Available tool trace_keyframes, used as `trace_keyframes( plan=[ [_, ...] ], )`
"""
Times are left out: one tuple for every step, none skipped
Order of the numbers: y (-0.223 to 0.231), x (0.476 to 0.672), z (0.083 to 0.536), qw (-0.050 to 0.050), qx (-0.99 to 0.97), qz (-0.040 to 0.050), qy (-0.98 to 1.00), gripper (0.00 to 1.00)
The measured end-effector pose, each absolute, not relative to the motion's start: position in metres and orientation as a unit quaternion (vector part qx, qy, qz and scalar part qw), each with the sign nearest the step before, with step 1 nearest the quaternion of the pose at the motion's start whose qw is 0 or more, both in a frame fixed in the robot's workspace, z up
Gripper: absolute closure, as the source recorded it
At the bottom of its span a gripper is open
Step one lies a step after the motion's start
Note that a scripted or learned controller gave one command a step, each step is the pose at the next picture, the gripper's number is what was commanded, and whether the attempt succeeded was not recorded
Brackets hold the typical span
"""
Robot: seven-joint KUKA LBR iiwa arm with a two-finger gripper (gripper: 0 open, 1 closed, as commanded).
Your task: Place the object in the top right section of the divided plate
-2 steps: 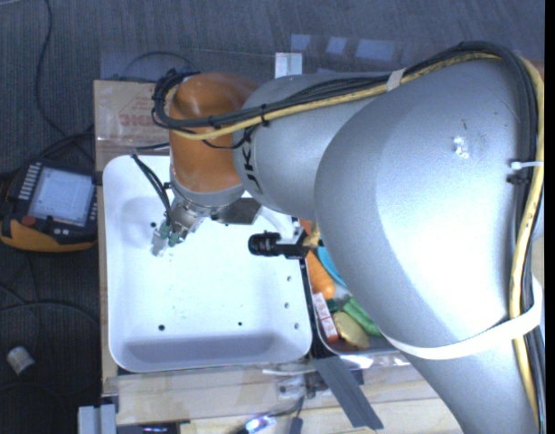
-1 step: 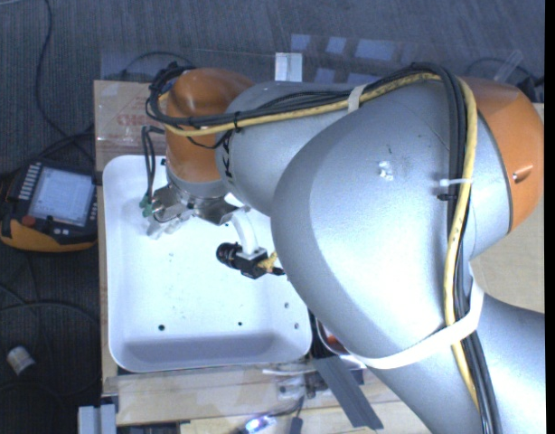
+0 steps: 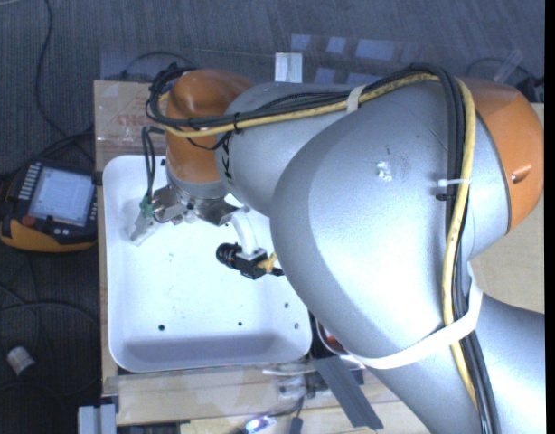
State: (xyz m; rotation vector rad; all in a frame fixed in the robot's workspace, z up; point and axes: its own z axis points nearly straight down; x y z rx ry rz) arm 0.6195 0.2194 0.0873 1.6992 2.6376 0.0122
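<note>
The arm (image 3: 386, 197) is reaching across the white bin (image 3: 196, 333), its bulk covering the bench to that bin's right, where the divided plate probably lies. Whether it is carrying the object, I cannot tell.

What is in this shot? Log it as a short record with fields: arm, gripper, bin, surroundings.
arm: grey arm with an orange band, reaching in from the right and covering the right side of the bench
gripper: gripper low over the upper half of the white bin
bin: white bin, shallow, a few dark specks on its floor
held object: cannot tell
surroundings: handheld controller on the carpet left of the bench
</note>
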Motion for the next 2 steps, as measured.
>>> trace_keyframes(
  plan=[
    [0.2040,0.6641,0.0880,-0.014,0.370,-0.0089,0.929,0.00],
    [0.2119,0.6648,0.0930,-0.009,0.365,-0.0013,0.931,1.00]
  ],
)
